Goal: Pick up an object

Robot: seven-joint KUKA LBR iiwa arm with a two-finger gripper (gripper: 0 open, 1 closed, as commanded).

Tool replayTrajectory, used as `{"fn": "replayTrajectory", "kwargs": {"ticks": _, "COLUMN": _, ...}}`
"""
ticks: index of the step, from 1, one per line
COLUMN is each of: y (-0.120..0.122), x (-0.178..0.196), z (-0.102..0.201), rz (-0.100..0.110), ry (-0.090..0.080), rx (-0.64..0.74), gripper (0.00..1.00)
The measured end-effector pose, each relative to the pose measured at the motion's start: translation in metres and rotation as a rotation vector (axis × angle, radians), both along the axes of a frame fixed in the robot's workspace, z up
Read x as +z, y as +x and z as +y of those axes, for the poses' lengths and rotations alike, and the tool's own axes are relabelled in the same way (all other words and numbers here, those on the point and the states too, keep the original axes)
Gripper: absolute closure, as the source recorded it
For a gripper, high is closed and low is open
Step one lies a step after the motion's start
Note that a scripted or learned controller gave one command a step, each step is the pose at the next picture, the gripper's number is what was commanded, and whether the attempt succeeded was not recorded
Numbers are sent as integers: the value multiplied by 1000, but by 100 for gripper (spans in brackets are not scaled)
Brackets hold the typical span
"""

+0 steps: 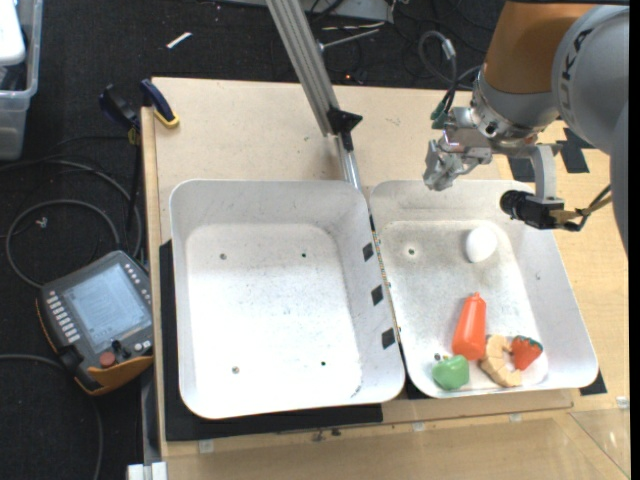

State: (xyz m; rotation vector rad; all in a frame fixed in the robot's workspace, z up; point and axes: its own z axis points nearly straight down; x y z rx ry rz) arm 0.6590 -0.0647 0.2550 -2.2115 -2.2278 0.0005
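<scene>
My gripper [441, 175] hangs above the far edge of the right bin [560, 288], well above its floor, with nothing seen between its tips. On the bin floor just to the near right of it rests a white ball [481, 244]. Further toward the front lies an orange bottle-shaped toy [470, 326]. At the front corner sit a green toy [452, 372], a tan piece [498, 360] and a red strawberry-like toy [526, 350], close together.
The left bin [200, 298] adjoins the right bin along a black-marked seam. A slanted metal rail [305, 53] crosses the back of the bench. A teach pendant [98, 313] lies on the floor at left.
</scene>
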Motion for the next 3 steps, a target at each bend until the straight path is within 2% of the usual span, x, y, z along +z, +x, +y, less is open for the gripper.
{"fn": "replayTrajectory", "kwargs": {"ticks": 2, "y": -52, "x": -23, "z": 97, "rz": 2, "ry": 0, "rx": 1, "gripper": 100}}
{"fn": "replayTrajectory", "kwargs": {"ticks": 3, "y": -72, "x": -16, "z": 147, "rz": 1, "ry": 1, "rx": 1, "gripper": 100}}
